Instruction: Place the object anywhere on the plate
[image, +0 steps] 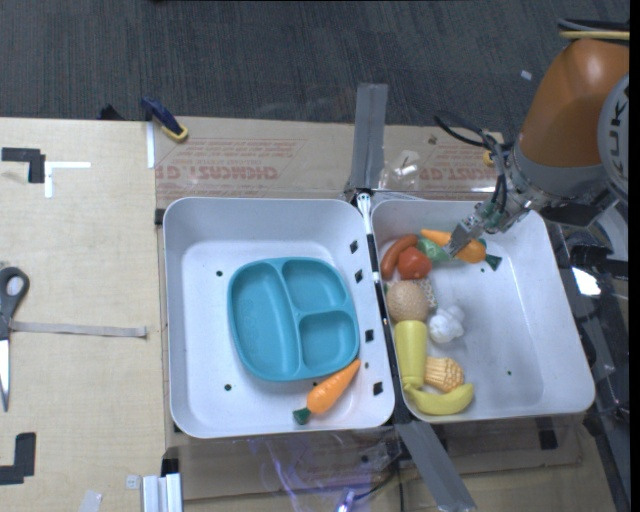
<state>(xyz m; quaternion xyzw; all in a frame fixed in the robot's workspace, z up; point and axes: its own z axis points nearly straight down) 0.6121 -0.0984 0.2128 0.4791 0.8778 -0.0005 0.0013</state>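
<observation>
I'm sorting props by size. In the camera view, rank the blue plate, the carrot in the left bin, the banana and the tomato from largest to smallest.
1. blue plate
2. banana and carrot: look alike in length, not ranked
3. tomato

You look down from one fixed camera above the bench, at a slant, far enough back to take in both white bins (180, 330) and the arm (570, 110) entering from the right.

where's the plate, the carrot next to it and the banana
plate (262, 300): camera view, floor of its large left compartment
carrot (335, 388): camera view, middle of the orange body
banana (440, 401): camera view, middle of the yellow curve
</observation>
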